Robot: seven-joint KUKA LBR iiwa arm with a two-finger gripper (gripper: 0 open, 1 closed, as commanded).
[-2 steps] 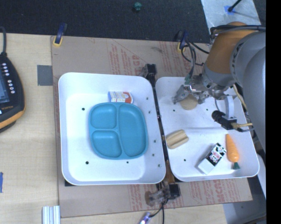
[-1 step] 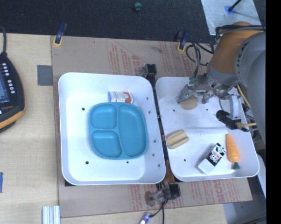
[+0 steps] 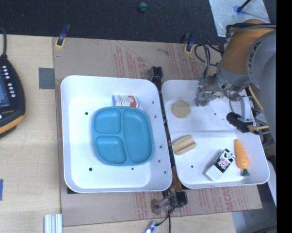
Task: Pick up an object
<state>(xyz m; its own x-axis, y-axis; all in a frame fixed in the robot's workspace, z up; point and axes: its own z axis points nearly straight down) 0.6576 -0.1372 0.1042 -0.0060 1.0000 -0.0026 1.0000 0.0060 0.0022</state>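
The right bin (image 3: 204,125) holds a round tan cookie (image 3: 181,109), a tan bread roll (image 3: 183,144), a black-and-white milk carton (image 3: 220,164) and an orange carrot (image 3: 241,154). My gripper (image 3: 202,98) hangs over the back of the right bin, just right of the cookie and apart from it. Nothing shows between its fingers. The left bin (image 3: 75,130) holds a blue divided plate (image 3: 122,135) and a small red-and-white box (image 3: 125,101) behind it.
A black and orange teach pendant (image 3: 3,98) lies on the bench at the far left. Clamps (image 3: 62,35) hold the cardboard sheet at the back. Black fittings (image 3: 156,74) sit between the bins. Cables (image 3: 243,113) trail by the wrist.
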